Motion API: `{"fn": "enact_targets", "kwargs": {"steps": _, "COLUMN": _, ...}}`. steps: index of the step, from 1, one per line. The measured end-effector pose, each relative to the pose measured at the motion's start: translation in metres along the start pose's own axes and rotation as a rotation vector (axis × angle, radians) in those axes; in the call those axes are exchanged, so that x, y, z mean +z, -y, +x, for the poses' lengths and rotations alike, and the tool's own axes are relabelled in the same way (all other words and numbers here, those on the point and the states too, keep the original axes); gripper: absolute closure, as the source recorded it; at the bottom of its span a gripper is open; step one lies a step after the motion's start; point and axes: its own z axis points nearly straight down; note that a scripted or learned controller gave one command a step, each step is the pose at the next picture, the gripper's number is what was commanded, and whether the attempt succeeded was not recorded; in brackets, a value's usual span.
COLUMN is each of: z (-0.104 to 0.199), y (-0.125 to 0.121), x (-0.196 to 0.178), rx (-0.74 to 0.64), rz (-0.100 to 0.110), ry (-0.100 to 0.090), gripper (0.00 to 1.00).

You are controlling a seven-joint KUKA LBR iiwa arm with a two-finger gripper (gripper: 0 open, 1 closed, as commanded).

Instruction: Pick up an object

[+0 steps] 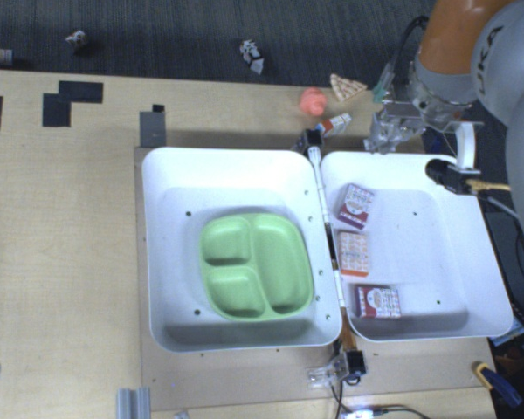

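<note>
The tool [393, 129] hovers above the right white bin's [472, 234] twelve o'clock rim, grip state unreadable; approach step, nothing held. Three small printed cartons [353, 253] lie at nine o'clock inside; next, descend over one

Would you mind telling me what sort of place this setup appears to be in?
Probably a robotics lab grasping station: a robot arm reaches over two white bins on a wooden bench, one bin holding a green divided tray, the other small packets.
</note>
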Motion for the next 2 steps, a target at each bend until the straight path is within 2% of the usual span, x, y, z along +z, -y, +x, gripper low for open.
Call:
{"fn": "enact_targets", "kwargs": {"steps": 1, "z": -0.0016, "y": 0.0006, "x": 0.0008, "rx": 0.001, "rz": 0.002, "ry": 0.002, "gripper": 0.0}}
{"fn": "enact_targets", "kwargs": {"steps": 2, "z": -0.0016, "y": 0.0006, "x": 0.0008, "rx": 0.001, "rz": 0.002, "ry": 0.002, "gripper": 0.0}}
